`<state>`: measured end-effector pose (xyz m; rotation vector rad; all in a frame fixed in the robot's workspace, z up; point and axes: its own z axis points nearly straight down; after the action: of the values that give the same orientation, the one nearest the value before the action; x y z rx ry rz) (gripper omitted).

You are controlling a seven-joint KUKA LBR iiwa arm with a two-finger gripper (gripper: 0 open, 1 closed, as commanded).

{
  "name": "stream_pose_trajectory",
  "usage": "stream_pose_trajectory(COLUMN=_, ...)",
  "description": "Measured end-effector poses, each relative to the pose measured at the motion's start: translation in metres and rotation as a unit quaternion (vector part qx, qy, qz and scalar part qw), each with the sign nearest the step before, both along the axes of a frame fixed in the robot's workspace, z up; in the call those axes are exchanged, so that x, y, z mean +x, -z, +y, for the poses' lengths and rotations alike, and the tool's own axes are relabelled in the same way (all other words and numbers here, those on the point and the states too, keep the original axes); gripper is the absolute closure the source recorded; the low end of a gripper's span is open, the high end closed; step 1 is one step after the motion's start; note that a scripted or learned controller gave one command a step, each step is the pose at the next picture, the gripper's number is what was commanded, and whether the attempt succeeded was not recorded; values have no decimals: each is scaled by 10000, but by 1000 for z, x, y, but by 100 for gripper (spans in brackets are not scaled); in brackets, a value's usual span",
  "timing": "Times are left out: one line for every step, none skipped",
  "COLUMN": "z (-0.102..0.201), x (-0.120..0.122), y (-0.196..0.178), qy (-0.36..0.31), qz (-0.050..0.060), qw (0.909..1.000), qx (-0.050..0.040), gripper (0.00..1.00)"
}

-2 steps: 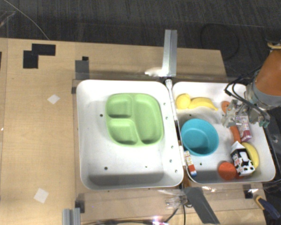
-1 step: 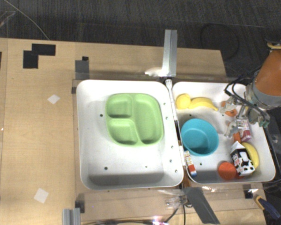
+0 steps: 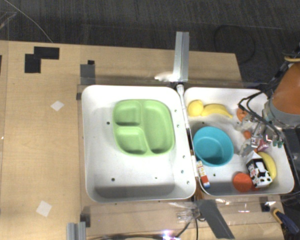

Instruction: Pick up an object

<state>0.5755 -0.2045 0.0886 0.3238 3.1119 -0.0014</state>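
My gripper hangs over the right part of the right bin, below the arm's orange band. Just under it lie a black-and-white patterned carton, a yellow banana-like piece and a red-orange fruit. A blue bowl sits to the gripper's left. At the back of the bin rest a yellow lemon and a second yellow banana-like piece. Small orange bits show partly behind the gripper's cables. Nothing can be seen held.
The left bin holds a green divided plate. A marker-like stick lies along the right bin's left wall. A metal post stands behind the bins. Wooden bench spreads to the left.
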Motion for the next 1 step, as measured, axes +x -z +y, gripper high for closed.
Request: stream_pose_trajectory(z=34, x=0, y=-1, qy=298, qz=-8, qw=9996, qx=-14, gripper=0)
